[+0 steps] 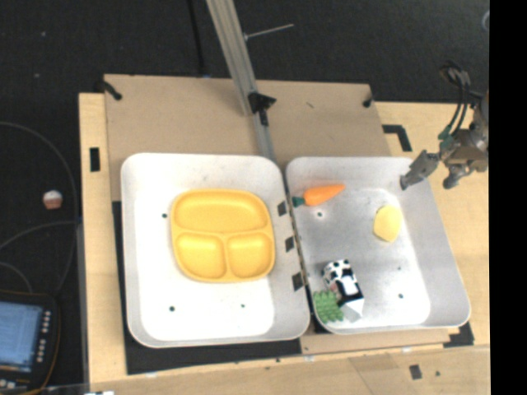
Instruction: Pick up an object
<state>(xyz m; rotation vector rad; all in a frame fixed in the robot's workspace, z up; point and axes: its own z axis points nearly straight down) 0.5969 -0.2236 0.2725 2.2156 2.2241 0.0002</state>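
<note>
Yellow lemon (388,223) below open fingers (418,169).

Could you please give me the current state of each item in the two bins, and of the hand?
Hand: open, holding nothing, at the right bin's far right rim.
Yellow divided plate: flat in the left bin.
Carrot: lying in the right bin.
Lemon: loose, untouched.
Cow toy: near the green piece.

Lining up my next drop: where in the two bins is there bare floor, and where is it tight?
Left bin: bare strips ring the yellow tray, widest below it. Right bin: open floor in the middle between the carrot, the lemon and the cow toy, plus the lower right. Crowded at the lower left corner, where the cow toy meets a green piece.
</note>
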